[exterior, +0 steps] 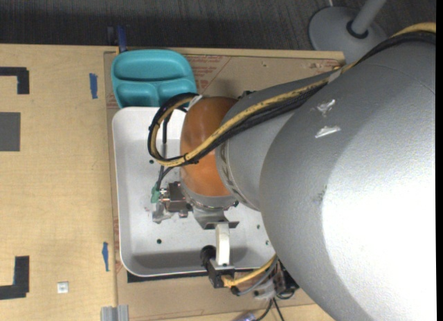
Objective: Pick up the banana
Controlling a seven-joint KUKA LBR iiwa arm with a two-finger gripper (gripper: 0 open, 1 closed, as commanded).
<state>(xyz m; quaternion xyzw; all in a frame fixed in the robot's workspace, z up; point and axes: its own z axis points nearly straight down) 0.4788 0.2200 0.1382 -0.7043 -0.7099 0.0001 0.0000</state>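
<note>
My arm fills the right and middle of the camera view and reaches down into the white bin (pixel 135 174). The orange band (pixel 204 150) above the wrist sits over the bin's middle. Below it the wrist and the gripper (pixel 166 202) hang over the bin floor, seen from above, with cables looped beside them. The arm's bulk covers most of the bin's floor, and whatever lies under the wrist is hidden.
A teal plastic tray (pixel 152 77) lies at the far end of the bin, touching its rim. The bench top (pixel 55 174) stretches to the left with black and blue tape marks. A grey lamp base (pixel 339 25) stands at the upper right.
</note>
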